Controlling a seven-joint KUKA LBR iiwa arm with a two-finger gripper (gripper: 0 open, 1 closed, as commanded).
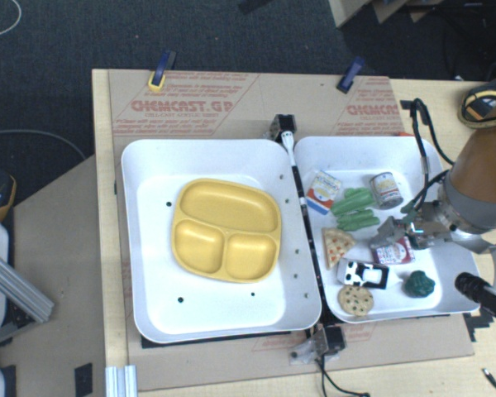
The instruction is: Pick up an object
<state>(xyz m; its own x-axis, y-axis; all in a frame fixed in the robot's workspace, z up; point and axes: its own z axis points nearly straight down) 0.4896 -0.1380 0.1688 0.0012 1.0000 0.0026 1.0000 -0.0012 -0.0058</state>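
**White bins, nothing lifted yet**

White plastic frames the scene: two bins side by side on the table [231, 98]. The left bin [149, 304] holds a yellow tray [226, 230]. The right bin [314, 151] holds the pickable things, so I place them from its centre. A can [386, 189] lies up and right of centre, green beans [354, 208] just above centre, and a carton [321, 189] up and left. A pizza slice [337, 245] sits left of centre, a cow toy [364, 275] below it, a cookie [355, 300] lower still, and broccoli [420, 284] at lower right.

The hand [401, 231] is down in the right bin, right of centre, over a red packet [394, 253]. Whether its fingers are apart or together, I cannot tell; they blur into the clutter there.

Everything looks to be resting on the bin floor. My judgement: the approach is made, while the grasp and the lift remain.
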